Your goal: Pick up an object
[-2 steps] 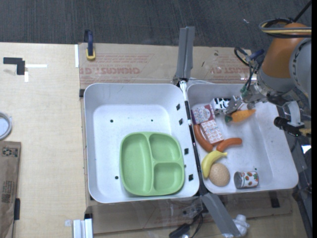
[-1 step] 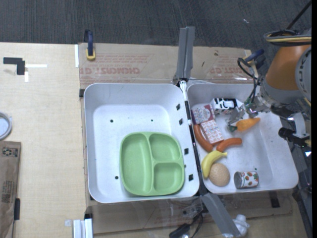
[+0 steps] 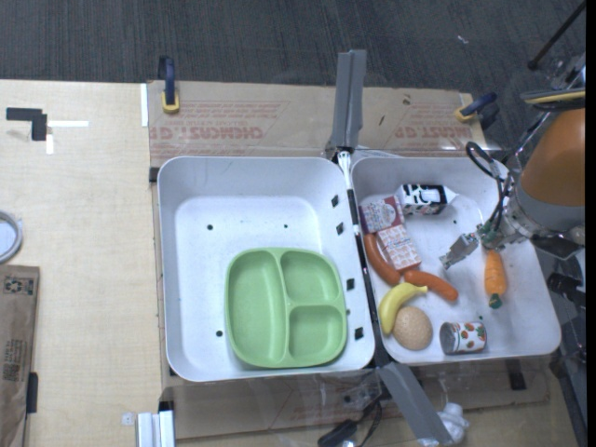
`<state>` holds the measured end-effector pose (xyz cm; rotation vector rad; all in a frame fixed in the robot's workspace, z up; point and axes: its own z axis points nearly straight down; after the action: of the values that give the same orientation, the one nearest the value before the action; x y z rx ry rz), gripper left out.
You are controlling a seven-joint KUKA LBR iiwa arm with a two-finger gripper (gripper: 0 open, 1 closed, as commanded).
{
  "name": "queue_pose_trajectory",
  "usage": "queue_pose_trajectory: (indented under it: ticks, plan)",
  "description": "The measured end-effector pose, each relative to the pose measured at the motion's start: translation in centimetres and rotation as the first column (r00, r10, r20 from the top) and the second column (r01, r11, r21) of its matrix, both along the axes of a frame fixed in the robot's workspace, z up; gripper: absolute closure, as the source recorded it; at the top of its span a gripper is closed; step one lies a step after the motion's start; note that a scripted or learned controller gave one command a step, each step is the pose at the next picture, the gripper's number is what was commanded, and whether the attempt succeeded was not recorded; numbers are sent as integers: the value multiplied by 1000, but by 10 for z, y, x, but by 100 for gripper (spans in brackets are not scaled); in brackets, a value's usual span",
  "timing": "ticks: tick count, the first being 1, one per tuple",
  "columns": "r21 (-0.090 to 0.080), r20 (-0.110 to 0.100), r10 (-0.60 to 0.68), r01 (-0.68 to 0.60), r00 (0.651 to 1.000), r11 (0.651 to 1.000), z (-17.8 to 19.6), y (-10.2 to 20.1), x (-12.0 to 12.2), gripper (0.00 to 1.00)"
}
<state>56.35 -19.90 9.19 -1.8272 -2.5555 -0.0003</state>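
While gripper (image 3: 463, 248) hovers low in right bin (image 3: 535, 338), slightly parted, gripping nothing, I judge pick not yet done; carrot (image 3: 494, 276) lies just beside, toward table's right edge.

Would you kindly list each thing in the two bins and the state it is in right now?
Green tray: flat in the left bin, right side up.
Banana: lying in the right bin, against the egg.
Egg: beside the banana.
Can: on its side.
Carrot: lying free by the gripper.
Sausage: lying flat.
Gripper: low over the right bin, holding nothing visible.
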Motion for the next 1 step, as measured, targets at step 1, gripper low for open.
queue_pose_trajectory:
  ticks: [1]
  plan:
    - [11, 4, 115, -115, 993, 993, 1, -14, -32, 0]
